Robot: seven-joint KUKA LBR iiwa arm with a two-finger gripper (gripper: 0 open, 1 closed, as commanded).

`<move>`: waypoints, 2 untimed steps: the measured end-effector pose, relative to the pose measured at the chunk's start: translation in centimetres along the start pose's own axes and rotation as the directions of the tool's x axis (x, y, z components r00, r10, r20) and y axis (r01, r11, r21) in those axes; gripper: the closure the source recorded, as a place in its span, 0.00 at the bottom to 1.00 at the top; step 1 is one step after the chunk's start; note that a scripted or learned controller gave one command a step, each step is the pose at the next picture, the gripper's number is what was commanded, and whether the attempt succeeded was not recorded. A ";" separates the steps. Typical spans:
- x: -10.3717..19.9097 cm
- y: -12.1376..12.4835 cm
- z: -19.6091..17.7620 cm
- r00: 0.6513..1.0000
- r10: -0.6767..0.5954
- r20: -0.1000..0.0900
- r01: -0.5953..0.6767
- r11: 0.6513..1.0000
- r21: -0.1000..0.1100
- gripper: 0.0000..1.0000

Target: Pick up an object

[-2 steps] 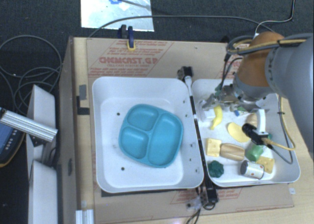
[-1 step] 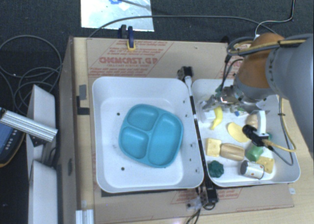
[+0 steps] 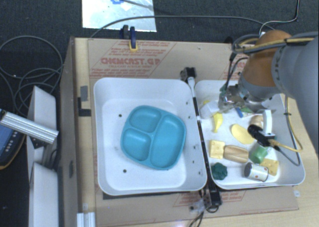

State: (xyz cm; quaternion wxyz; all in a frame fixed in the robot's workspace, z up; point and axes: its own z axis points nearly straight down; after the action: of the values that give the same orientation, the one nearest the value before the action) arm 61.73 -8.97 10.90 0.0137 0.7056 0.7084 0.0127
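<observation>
Gripper [image 3: 228, 99], finger state impossible to tell, hangs just above-right of the yellow banana [image 3: 217, 121].

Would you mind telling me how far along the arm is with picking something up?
Done: the arm has reached over the right bin, with the claw low at its back left corner. In hand: nothing visibly lifted. The yellow banana-shaped piece, the green lump and the other toys lie on the bin floor. Left: gripping one and raising it. The blue divided plate sits in the left bin.
</observation>
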 end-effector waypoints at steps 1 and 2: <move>-0.4 0.0 -0.1 1.000 0.003 0.007 -0.003 1.000 0.000 0.00; -1.2 -1.4 2.3 1.000 0.005 0.004 -0.005 0.999 0.033 0.00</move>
State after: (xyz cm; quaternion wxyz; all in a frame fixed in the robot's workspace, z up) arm 60.39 -10.22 8.55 0.0034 0.7076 0.7066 -0.0005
